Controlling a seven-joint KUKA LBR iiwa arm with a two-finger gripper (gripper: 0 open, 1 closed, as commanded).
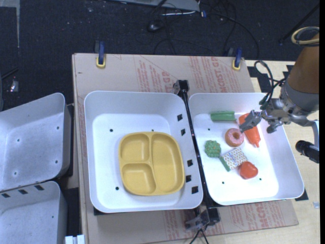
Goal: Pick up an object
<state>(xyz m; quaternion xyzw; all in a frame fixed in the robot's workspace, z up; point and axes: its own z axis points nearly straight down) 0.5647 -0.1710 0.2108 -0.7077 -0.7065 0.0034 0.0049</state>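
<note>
Yellow divided plate point(151, 162) in the left bin point(96, 136), board point(81, 111) beneath that bin, two blue-and-yellow clamps point(100, 54) point(237, 58) beyond it, grey trays point(30, 136) to its left, cables point(223, 29) on dark floor behind

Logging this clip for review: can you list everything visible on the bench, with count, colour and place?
bins: two, white, side by side on the bench
divided plate: one, yellow, in the left bin
cucumber: one, green, top of the right bin
carrot: one, orange, right bin under the pincer
donut: one, pink, right bin centre
broccoli: one, green, left of the donut
patterned packet: one, white-blue, below the donut
tomato: one, red, lower right bin
clamps: two, yellow-blue, back edge
pincer: one, grey, over the carrot
</note>
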